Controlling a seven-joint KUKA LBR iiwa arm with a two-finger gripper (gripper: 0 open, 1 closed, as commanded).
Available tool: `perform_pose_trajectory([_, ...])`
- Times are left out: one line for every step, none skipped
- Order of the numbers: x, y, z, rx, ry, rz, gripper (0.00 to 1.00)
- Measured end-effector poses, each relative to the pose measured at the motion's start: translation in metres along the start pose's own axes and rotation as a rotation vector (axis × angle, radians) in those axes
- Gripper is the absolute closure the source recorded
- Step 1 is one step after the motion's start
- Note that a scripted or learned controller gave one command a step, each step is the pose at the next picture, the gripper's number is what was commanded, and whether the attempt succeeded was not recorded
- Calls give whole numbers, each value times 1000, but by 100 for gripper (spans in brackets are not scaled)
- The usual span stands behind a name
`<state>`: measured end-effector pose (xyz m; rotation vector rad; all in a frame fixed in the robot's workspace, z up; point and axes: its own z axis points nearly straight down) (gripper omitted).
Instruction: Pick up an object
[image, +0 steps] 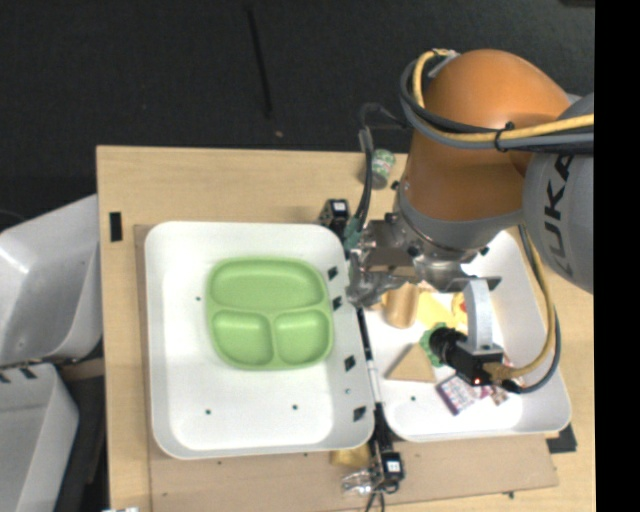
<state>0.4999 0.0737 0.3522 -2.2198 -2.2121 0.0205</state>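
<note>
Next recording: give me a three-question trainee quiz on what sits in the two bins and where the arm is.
1. True or false: the green divided plate lies in the left bin.
2. Multiple choice: the end effector is over A) the bare wood bench, B) the near-left part of the right bin, by the divider between bins, C) the middle of the green plate.
3. Fill in: the plate has ___ compartments.

Key: 1 true. 2 B; a tan cylinder lies just beside it, and a purple item lies further toward the front of that bin. 3 three.
</note>
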Motion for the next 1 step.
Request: perform_pose_trajectory([67,0,-133,-30,10,-14,100])
